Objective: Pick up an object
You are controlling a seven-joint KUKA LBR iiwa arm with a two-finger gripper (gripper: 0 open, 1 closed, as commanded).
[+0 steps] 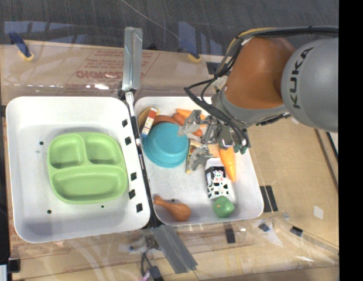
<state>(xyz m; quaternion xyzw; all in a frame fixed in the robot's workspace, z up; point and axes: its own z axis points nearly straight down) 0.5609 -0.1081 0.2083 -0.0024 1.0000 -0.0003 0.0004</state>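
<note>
You see the gripper low inside the right bin, just beside the blue bowl. An orange carrot lies near it, then a cow-print carton and a green pepper. A brown drumstick lies at the front. The left bin holds a green divided plate.

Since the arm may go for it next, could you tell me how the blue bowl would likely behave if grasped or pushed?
The blue bowl looks like rigid plastic, so probably light and stiff. Its smooth, rounded wall may slip in a pinch. It lies tilted against neighbouring toys in the right bin, so a push could rock or roll it.
</note>
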